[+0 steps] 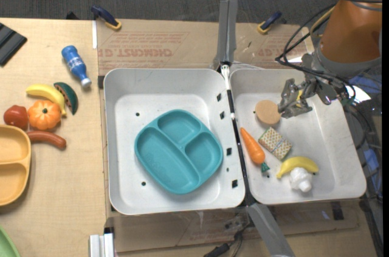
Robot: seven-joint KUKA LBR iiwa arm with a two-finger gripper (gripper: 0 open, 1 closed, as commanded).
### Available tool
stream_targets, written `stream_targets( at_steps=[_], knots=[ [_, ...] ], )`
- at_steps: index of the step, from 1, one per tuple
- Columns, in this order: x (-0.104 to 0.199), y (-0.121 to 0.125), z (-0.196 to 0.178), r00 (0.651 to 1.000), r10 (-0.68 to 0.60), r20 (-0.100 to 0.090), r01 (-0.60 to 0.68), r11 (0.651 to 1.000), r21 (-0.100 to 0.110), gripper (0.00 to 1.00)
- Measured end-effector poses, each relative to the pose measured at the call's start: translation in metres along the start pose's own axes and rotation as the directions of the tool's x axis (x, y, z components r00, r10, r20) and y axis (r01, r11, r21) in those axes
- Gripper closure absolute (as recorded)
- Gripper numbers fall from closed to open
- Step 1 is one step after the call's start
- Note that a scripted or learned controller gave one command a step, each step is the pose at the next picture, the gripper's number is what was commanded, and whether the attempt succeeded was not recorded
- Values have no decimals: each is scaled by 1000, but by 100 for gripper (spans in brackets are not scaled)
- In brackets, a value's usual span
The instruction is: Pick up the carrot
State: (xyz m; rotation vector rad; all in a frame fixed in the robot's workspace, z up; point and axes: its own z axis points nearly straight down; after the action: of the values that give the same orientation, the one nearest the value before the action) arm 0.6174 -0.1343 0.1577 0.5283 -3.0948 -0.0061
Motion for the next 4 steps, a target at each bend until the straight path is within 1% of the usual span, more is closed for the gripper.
stream_targets(
  at_steps=[1,2,3,4],
  knots=[
    [-19,-45,-58,994,108,5,-108,994,2,100],
    [-16,-44,-7,999,-35,1,35,999,0,100],
    [-36,-27,-22,877,-480,4,480,877,2,100],
    [-32,-27,36,787,-617,2,617,787,-1,100]
  ],
)
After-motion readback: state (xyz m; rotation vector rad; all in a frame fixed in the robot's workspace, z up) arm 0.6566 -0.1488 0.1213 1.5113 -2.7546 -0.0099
